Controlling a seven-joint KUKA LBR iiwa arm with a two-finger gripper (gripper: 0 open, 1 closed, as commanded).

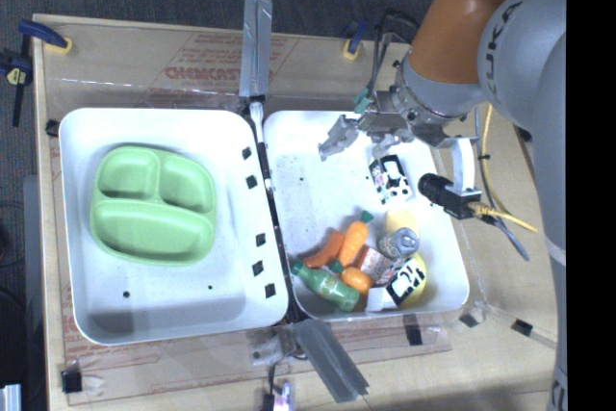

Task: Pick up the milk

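Camera view gives you the gripper [339, 136] over the right bin [289, 207], fingers seemingly apart and unladen; milk [390, 179] lies just beside.

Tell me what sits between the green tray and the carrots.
In the camera view, between the green tray and the carrots run the two bins' touching walls, carrying small black clips, then bare white floor of the right bin.

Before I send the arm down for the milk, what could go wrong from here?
1. Two cow-patterned cartons: one beside the gripper, another in the pile. It may take the wrong one.
2. That second carton touches the can and carrots, so it could drag them.
3. The first sits close to the bin wall.
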